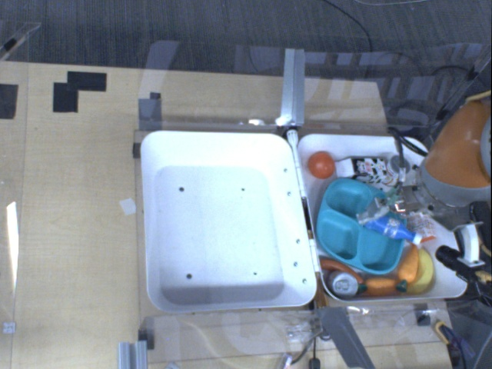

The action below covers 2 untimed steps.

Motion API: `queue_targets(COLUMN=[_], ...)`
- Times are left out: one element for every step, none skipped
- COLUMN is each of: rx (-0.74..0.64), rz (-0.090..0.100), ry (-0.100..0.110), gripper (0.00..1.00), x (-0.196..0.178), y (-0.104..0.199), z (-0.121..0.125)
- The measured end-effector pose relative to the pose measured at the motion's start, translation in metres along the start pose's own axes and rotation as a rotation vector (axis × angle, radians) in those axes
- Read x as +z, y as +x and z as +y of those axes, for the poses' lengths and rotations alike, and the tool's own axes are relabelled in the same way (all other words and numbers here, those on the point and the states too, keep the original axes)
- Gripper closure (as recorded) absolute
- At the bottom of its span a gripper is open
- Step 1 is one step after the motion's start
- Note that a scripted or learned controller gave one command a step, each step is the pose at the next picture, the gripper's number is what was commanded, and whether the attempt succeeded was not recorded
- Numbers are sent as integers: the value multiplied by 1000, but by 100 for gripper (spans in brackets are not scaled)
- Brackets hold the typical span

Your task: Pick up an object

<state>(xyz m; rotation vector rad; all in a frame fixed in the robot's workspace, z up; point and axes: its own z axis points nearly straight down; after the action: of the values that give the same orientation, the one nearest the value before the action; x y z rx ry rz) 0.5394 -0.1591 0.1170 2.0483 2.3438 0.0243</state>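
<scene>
The right bin (350,143) holds a heap of objects. An orange ball (321,164) lies at its back left, beside a black-and-white box (367,166). A teal two-part dish (355,226) fills the middle, and a blue-and-white tube (393,230) rests across its right rim. Along the front lie a silver can (343,284), an orange carrot (379,286) and a yellow banana-like piece (421,271). My gripper (400,193) reaches in from the right, low over the dish's right rim near the tube. The arm's orange band (463,154) sits behind it.
The left white bin (219,148) stands beside the right one, with a shared rim between them. A metal post (293,87) rises at the back between the bins. Black cables (460,261) hang at the right edge. Wooden bench top (69,206) stretches to the left.
</scene>
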Motion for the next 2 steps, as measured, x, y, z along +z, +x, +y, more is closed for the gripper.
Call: queue_targets(rx=[-15,-32], rz=[3,29], ry=[-3,-4], gripper=[0,100], x=[19,10], y=[-31,-14], z=[40,47])
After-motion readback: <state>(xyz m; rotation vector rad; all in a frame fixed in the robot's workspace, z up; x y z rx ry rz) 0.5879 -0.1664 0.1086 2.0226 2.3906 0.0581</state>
